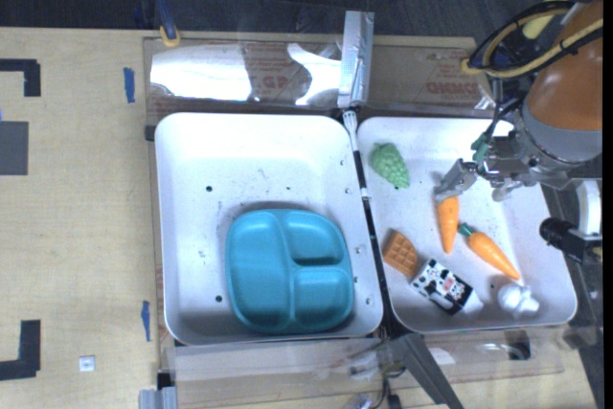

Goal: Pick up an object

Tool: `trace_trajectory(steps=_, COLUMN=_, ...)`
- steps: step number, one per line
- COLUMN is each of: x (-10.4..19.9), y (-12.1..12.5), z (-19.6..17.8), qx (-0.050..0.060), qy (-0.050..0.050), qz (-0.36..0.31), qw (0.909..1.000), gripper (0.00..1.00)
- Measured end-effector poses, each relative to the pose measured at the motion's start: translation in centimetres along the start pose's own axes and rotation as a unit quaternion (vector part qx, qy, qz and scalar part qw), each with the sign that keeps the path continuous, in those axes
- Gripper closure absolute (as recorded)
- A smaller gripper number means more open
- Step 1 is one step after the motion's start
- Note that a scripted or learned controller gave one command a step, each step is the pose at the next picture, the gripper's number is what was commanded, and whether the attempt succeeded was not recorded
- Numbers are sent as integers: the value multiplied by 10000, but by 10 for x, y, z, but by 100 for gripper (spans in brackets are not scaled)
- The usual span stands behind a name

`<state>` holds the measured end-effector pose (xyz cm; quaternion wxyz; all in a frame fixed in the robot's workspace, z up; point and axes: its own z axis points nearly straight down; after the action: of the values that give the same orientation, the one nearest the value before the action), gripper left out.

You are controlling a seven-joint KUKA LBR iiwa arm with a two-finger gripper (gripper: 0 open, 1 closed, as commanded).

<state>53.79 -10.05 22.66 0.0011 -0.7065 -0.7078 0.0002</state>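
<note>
The right bin (556, 302) holds the objects. An orange carrot (447, 223) stands roughly upright in the view, and a second carrot (490, 252) lies slanted to its right. A green lumpy item (390, 164) sits near the bin's left wall. A waffle piece (401, 253), a black-and-white carton (442, 285) and a small white item (518, 300) lie along the front. My gripper (474, 184) hangs over the bin's back right and is open. Its left finger sits just above the top of the first carrot, and nothing is between the fingers.
The left bin (182, 206) holds a blue divided plate (288, 270). A metal divider (356, 62) and clear sheet stand behind the bins. Yellow and black cables (517, 38) loop at the arm's upper right. Wooden bench top spreads to the left.
</note>
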Motion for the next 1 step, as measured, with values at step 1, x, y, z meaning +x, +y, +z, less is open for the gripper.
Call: trace_trajectory(steps=1, x=-19, y=-42, z=-74, qx=-40, qy=-13, qz=191, qw=9998, gripper=0)
